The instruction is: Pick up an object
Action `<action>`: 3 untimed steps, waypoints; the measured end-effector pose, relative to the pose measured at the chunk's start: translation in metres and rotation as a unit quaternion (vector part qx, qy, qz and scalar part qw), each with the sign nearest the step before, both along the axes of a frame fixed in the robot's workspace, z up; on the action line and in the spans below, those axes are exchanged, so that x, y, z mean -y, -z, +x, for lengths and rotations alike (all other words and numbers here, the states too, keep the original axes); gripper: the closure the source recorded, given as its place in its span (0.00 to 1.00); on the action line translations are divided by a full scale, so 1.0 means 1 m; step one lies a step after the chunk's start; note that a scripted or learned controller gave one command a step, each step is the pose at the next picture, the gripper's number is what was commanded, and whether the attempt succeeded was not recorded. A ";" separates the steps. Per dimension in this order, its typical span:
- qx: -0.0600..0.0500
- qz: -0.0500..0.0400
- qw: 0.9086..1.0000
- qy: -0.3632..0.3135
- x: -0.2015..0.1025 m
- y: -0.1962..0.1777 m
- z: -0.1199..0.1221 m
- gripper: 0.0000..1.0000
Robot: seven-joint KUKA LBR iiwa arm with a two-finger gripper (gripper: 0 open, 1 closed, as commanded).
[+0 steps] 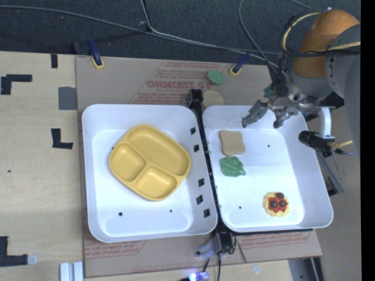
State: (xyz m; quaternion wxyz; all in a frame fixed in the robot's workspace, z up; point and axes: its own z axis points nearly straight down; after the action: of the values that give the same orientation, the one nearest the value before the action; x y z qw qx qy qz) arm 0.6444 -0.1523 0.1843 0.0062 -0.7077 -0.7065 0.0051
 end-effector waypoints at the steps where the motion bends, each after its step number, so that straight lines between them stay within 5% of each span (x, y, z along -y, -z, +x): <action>1: 0.007 -0.001 1.000 -0.001 0.000 -0.010 0.003 0.00; 3: 0.009 -0.002 1.000 -0.002 -0.006 0.101 0.009 0.00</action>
State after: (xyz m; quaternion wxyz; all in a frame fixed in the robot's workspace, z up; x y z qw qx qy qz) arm 0.6534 -0.1460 0.0835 -0.0011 -0.7065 -0.7077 0.0004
